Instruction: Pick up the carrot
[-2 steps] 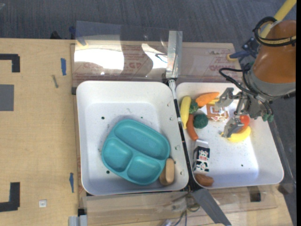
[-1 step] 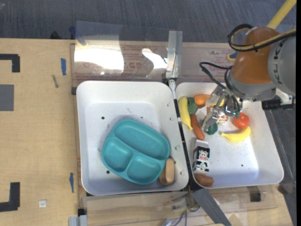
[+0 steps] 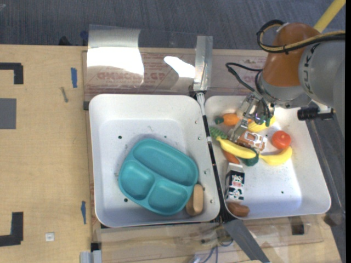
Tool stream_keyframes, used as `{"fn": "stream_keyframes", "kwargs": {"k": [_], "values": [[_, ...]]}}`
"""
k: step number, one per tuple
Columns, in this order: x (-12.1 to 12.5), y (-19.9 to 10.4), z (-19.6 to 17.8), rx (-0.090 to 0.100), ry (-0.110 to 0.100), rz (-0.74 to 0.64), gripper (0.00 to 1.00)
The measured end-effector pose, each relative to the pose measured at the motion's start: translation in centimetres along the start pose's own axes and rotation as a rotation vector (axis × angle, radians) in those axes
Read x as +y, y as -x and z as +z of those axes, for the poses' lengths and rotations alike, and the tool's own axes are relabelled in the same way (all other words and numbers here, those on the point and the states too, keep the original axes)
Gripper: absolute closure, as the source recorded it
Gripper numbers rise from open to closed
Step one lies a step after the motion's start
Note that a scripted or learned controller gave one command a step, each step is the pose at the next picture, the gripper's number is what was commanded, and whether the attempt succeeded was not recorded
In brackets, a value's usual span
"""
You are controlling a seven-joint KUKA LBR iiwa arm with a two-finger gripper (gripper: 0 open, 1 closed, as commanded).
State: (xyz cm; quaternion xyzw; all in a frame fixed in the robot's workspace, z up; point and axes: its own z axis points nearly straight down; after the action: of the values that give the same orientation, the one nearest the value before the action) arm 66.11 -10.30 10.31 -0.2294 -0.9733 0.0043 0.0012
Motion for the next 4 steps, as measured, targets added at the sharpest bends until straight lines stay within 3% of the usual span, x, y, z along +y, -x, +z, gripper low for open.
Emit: {"fn": "stream_keyframes", "kwargs": {"k": [1,2,3,4], "values": [[0.0,-0.7,-0.1,-0.018,0.008,0.038,0.00],[8.7,-4.3,-8.8,-0.009,0.018,0.381,0.00],[-2.0,-2.4,0.5,0.004,0.003,0.447,0.00],[4.1,-3.8,-8.7,-0.007,0.017,0.596,0.00]]}}
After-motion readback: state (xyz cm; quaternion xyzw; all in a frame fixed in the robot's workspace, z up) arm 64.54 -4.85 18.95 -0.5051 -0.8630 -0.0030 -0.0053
